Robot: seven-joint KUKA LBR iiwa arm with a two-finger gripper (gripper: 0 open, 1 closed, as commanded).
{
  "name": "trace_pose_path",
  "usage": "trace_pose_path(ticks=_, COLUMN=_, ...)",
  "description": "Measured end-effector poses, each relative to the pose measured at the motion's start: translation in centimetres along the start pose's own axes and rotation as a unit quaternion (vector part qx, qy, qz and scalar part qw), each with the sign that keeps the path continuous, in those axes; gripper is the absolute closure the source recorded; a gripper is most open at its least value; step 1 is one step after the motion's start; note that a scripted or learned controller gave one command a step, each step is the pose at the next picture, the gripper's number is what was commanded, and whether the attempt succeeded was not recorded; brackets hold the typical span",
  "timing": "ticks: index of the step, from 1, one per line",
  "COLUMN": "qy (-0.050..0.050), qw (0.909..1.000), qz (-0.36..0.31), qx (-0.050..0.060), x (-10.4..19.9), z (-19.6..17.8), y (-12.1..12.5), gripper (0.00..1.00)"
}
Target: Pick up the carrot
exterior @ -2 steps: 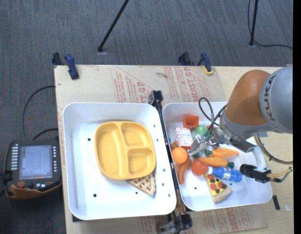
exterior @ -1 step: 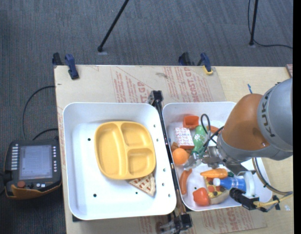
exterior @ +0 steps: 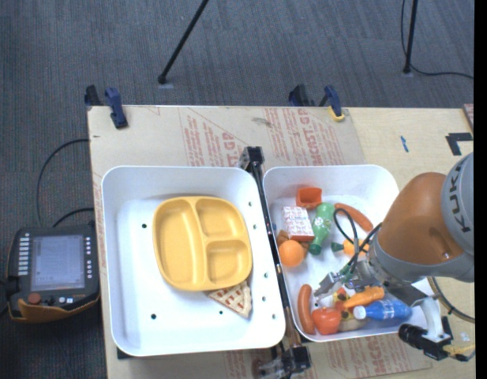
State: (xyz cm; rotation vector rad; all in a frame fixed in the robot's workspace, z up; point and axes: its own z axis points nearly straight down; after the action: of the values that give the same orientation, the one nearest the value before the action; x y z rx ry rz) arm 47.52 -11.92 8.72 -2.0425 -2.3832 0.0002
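Fingers of my gripper: the gap between them could not be read from above (wrist and cabling cluttered the spot), so I logged it as cannot tell. Nothing was visibly clamped.

The slim orange plastic carrot lay on its side in the right-hand shallow white bin, near the front wall. It was just beside my gripper, above the blue-and-white bottle and next to the round red toy fruit.

Judgement:
- The carrot was probably a hollow toy: light, stiff, smooth-skinned and not fragile.
- The taper would likely squirt out of a tip grasp.
- The best hold seemed to be across the thick middle, with the closing line square to its long axis.
- The close neighbours left little room to come down (risk of nudging the bottle).
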Motion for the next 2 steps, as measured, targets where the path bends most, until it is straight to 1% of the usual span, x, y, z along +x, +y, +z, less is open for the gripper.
trace_pose_path(ticks=1, qy=0.0, qw=1.0, qz=0.004, qx=-0.001, x=-0.1, z=-1.0, y=0.0, gripper=1.0)
trace_pose_path(ticks=2, qy=-0.001, qw=0.9941, qz=0.109, qx=-0.001, x=-5.2, z=-11.1, y=-0.8, gripper=1.0)
